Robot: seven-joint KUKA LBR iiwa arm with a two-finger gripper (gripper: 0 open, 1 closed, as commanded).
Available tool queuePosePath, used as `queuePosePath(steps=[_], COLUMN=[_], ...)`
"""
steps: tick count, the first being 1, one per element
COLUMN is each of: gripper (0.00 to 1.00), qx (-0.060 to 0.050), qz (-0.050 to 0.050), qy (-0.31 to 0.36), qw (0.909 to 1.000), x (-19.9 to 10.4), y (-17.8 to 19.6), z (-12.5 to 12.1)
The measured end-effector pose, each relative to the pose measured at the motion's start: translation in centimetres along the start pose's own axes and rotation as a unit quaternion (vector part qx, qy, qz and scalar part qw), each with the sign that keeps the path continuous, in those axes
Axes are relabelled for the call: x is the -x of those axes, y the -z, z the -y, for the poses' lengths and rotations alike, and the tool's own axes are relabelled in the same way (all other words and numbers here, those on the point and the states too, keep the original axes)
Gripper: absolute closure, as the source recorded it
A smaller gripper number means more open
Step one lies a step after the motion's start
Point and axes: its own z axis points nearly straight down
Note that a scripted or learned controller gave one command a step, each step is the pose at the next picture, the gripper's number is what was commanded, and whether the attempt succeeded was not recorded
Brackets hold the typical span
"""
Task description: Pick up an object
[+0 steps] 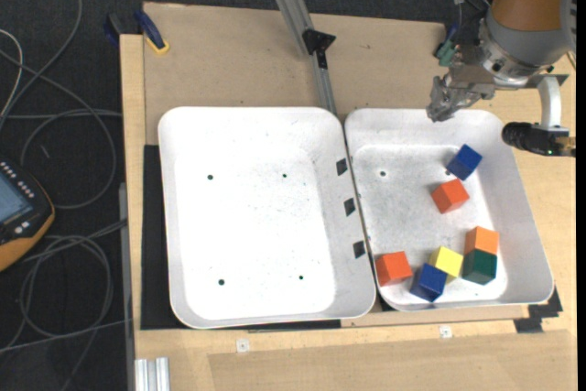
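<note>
Several coloured blocks lie in the right bin point(513, 197). A blue block point(464, 161) sits near the far right, with a red-orange block point(449, 195) just in front of it. Along the near edge are an orange block point(394, 266), a blue block point(428, 282), a yellow block point(448, 261), a green block point(479, 267) and an orange block point(482, 241). My gripper point(441, 111) hangs over the far rim of the right bin, behind and left of the far blue block, with nothing seen between its fingers.
The left bin point(247, 215) lies beside the right one. A slanted metal rail point(293, 5) crosses the bench behind the bins. Cables and a handheld device point(18, 211) lie on the floor at the left. A black fitting point(536, 137) sticks out at the right.
</note>
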Motion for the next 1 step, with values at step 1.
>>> queuePosePath(steps=[1], gripper=[1.00], qx=[-0.001], qz=[0.000], qy=[0.000], qw=[1.0000], x=[-0.03], y=[3.23], z=[-0.14])
